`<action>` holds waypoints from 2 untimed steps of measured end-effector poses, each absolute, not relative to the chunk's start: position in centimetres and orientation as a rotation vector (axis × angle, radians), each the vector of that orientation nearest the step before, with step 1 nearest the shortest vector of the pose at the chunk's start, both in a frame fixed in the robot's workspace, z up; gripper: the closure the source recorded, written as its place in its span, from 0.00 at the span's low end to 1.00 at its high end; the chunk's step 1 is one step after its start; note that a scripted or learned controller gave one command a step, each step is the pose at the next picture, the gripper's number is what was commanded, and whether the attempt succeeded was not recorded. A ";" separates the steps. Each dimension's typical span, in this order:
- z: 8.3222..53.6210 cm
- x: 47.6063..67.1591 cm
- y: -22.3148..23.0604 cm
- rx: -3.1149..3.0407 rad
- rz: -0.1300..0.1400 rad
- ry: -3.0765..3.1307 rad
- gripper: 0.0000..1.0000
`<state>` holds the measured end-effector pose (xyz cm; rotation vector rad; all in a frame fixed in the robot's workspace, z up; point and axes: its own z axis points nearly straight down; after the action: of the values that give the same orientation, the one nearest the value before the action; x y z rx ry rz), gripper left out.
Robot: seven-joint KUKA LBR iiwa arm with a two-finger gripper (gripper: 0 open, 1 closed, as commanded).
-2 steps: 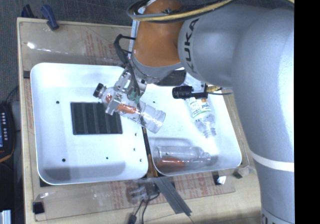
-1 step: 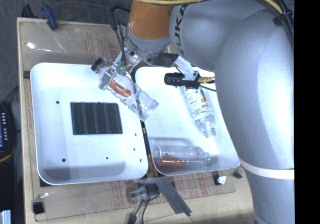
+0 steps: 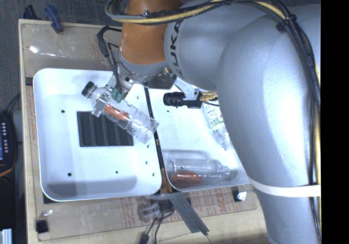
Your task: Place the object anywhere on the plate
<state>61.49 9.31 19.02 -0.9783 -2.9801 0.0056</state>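
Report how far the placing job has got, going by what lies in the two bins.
Done: nothing yet; I cannot make out a plate. In hand: the gripper sits over the left white bin, by a clear plastic bottle with an orange core lying across a dark ribbed rectangle. Left: a grasp is unconfirmed; a second clear bottle lies in the right bin.

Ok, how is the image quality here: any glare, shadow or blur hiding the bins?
Camera view: soft overall, fine detail smeared; the arm blocks most of the right bin; glare washes out the left bin's white floor; a grey shadow lies along its near wall; the tool is blurry.
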 end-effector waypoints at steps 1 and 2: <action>22.7 61.8 6.0 -0.881 0.003 -3.015 1.00; 19.1 60.0 7.4 -0.616 0.003 -3.077 1.00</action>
<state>60.02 7.44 19.11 -0.6162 -3.0770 0.0033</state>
